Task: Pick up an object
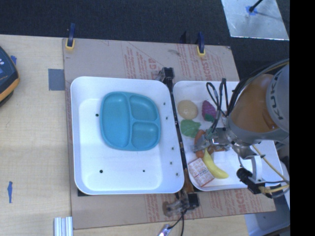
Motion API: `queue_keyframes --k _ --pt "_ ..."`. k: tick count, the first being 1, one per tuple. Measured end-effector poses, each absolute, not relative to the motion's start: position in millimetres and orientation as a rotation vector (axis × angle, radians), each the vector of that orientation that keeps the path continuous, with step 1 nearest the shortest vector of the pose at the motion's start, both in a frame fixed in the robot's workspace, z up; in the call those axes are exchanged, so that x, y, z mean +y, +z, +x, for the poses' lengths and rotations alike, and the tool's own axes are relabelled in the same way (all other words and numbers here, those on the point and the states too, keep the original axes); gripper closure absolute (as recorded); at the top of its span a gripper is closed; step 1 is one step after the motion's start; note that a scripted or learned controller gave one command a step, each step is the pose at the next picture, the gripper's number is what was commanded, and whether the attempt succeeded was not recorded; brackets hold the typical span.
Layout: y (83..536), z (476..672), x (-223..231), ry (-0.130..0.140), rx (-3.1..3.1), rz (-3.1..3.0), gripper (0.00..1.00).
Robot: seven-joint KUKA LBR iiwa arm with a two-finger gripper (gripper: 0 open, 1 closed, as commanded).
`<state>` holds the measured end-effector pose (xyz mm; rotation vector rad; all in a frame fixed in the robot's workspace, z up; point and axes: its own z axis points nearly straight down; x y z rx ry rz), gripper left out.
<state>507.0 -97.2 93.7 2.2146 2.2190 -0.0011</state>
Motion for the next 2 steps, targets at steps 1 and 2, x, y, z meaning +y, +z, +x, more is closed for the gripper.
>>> queue_keyframes --k 1,2 --pt "92.6 513.7 -97.3 -0.002 2.224 2.218 0.0" --pt "105.0 515.2 -98.8 -0.001 2.222 2.215 1.0"
